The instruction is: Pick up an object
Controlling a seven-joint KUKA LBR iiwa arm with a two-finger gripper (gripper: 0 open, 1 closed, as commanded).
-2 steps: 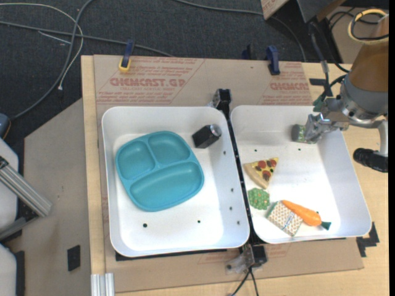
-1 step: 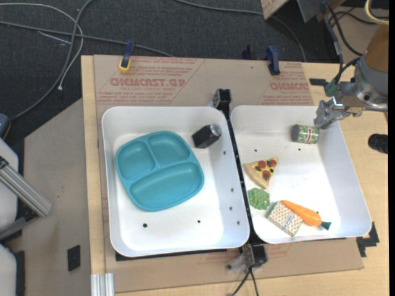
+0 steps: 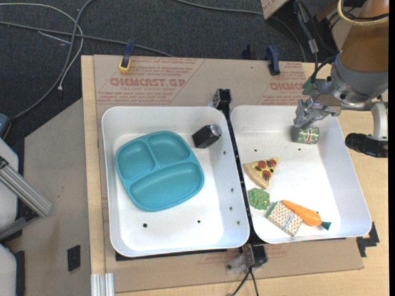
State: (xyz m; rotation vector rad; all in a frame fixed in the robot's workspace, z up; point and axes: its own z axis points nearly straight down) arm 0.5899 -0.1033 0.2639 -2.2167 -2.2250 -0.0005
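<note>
Gripper [image 3: 307, 123] on my feed sits low over the far part of the right bin [image 3: 345, 165], its fingers straddling a small green-and-white can [image 3: 308, 135] lying on its side there, though I cannot tell whether they actually pinch it or how wide they stand. Nearer me in that bin I see a pizza slice [image 3: 263, 171], a green broccoli piece [image 3: 258, 198], a patterned box [image 3: 284, 217] and a carrot [image 3: 302, 213], while the left bin [image 3: 117, 227] carries a teal divided plate [image 3: 160, 169] and a black cylinder [image 3: 206, 135].

A robotics lab: clamped cardboard bench [image 3: 185, 82], loose cables [image 3: 74, 36], two white bins [image 3: 111, 165].
</note>
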